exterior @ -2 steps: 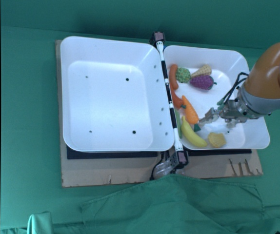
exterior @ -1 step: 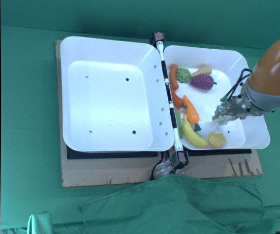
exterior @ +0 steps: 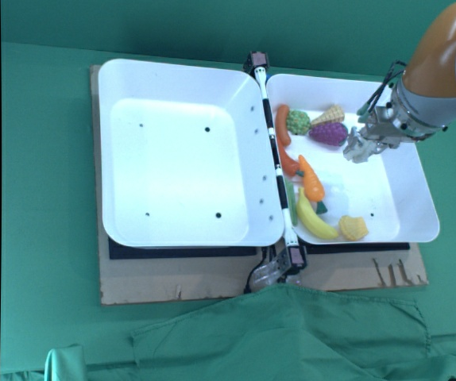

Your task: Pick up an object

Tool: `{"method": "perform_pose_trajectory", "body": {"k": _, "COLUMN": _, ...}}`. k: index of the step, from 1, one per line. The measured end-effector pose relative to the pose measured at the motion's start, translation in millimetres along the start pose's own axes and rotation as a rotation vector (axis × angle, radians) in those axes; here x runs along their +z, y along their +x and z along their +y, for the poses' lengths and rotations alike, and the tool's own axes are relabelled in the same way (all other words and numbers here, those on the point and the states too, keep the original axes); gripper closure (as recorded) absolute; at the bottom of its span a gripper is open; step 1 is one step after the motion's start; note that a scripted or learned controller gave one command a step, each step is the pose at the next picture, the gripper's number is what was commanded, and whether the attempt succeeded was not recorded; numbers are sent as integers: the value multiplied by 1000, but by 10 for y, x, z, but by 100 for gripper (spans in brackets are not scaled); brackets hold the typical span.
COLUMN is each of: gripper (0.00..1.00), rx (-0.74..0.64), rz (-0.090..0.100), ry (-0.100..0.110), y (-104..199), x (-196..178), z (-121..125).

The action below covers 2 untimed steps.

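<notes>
- Two white bins face you: the left bin (exterior: 184,169) and the right bin (exterior: 403,205).
- Along the right bin's left side you see a toy carrot (exterior: 312,179), a banana (exterior: 314,222) and purple grapes (exterior: 328,133).
- Your gripper (exterior: 357,149) hovers just right of the grapes; you cannot tell its state.

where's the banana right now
The banana lies in the right bin, near its front left corner, just below the carrot and left of a small yellow piece.
</notes>
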<state>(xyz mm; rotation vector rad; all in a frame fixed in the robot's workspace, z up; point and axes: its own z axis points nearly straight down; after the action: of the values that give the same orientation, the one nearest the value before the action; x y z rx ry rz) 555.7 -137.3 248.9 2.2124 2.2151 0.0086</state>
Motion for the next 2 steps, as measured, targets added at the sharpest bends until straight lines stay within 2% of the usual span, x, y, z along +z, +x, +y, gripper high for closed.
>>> {"method": "perform_pose_trajectory", "body": {"k": 2, "gripper": 100, "rx": 11, "rz": -4, "ry": -5, "y": -40, "x": -223, "z": -13}}
